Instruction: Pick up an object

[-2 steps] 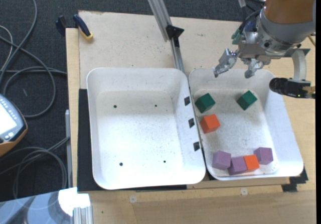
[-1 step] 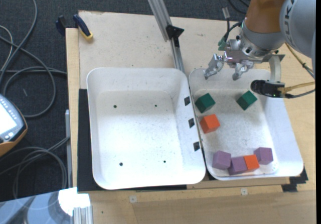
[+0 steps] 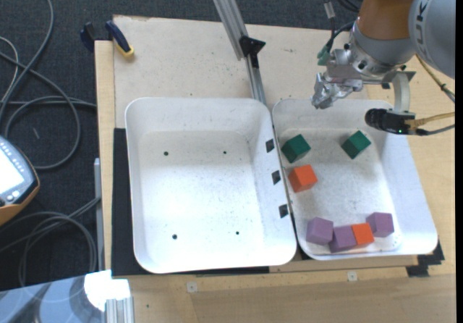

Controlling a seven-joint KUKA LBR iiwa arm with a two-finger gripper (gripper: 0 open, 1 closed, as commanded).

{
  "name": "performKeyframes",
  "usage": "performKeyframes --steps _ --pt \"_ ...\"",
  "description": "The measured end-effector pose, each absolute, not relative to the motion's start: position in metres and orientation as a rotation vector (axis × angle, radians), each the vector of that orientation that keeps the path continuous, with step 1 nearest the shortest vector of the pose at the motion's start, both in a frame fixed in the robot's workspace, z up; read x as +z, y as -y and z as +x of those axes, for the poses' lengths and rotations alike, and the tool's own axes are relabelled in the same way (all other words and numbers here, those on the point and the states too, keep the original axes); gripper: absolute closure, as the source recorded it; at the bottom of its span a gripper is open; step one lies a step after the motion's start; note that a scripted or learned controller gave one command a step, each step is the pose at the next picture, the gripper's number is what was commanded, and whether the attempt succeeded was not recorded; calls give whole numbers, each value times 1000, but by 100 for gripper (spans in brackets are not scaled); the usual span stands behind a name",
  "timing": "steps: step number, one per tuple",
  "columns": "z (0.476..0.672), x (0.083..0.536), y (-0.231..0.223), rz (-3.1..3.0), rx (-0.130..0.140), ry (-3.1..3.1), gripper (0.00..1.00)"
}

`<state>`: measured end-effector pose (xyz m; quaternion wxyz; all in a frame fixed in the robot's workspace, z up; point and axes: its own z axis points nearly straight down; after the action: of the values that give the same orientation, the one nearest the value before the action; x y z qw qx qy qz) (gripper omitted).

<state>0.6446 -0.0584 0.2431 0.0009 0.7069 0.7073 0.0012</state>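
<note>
The gripper [image 3: 323, 99] hangs over the far rim of the right-hand bin [image 3: 423, 191] with nothing visibly in its grasp — how wide it stands cannot be told from this slant. The nearest blocks lie toward the camera: a green cube [image 3: 295, 147] at about seven o'clock from the tool, another green cube [image 3: 356, 144] at four o'clock — both near, and apart from each other.

Robotics lab: plywood bench [image 3: 181, 61], floor cables [image 3: 43, 108].
</note>
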Motion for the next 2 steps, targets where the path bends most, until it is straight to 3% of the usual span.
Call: performKeyframes --steps 1,2 --pt "644 242 58 2221 3 -2221 0" --pt "637 112 121 2231 -9 -2222 0"
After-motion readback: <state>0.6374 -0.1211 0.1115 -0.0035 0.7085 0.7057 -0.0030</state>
